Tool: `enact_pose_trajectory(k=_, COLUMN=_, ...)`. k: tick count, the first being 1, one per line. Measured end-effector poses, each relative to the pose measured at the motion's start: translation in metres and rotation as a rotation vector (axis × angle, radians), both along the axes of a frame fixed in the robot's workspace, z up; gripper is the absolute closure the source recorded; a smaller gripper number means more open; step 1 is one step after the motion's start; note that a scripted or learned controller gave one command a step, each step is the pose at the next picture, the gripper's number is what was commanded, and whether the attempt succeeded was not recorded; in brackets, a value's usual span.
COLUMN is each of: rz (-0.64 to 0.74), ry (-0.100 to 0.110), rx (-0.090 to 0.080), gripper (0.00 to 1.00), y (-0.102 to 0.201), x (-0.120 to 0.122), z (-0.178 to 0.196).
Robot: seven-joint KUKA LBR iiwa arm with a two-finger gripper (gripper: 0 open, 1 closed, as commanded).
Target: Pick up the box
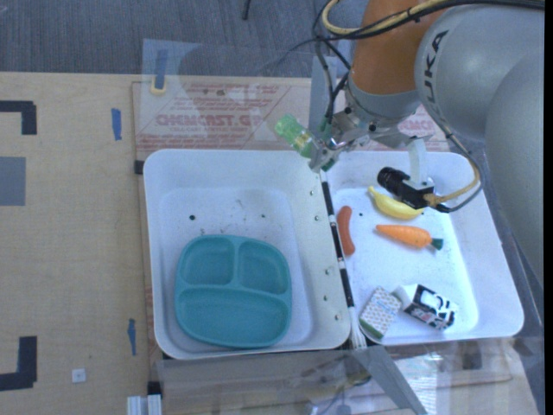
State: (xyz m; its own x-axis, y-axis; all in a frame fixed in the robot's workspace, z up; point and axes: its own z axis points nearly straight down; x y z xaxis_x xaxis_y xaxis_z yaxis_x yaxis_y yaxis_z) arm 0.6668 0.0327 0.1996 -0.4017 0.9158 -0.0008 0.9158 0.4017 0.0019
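Two shallow white bins sit side by side on the bench, the left bin and the right bin, their inner walls touching along the middle. Over the right bin's far corner looms the grey arm, cut off by the top and right edges, its orange band just above the wrist. A teal divided tray lies flat in the near half of the left bin. The gripper hangs above the far end of the seam between the bins; it is blurred and partly masked by cables, and how its claw stands cannot be told. A green translucent object shows just beside it, too blurred to name, and whether it is gripped is unclear. In the right bin lie an orange carrot, a yellow banana partly under a black part, and a red sausage-like piece near the seam. The box rests at the near edge, beside a black-and-white carton, well apart from the gripper.
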Motion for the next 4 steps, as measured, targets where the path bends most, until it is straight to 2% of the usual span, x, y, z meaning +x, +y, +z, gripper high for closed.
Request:
enact_pose_trajectory(k=1, rz=0.184, ry=-0.003, rx=-0.002, gripper=1.0, y=-0.073, x=0.001, z=0.159)
enact_pose_trajectory(k=2, rz=0.39, ry=-0.002, rx=-0.002, gripper=1.0, y=-0.095, x=0.001, z=0.151)
enact_pose_trajectory(k=3, rz=0.398, ry=-0.002, rx=-0.002, gripper=1.0, y=-0.158, x=-0.056, z=0.0)
enact_pose_trajectory(k=4, rz=0.105, ry=-0.001, rx=-0.001, gripper=1.0, y=-0.208, x=-0.14, z=0.069)
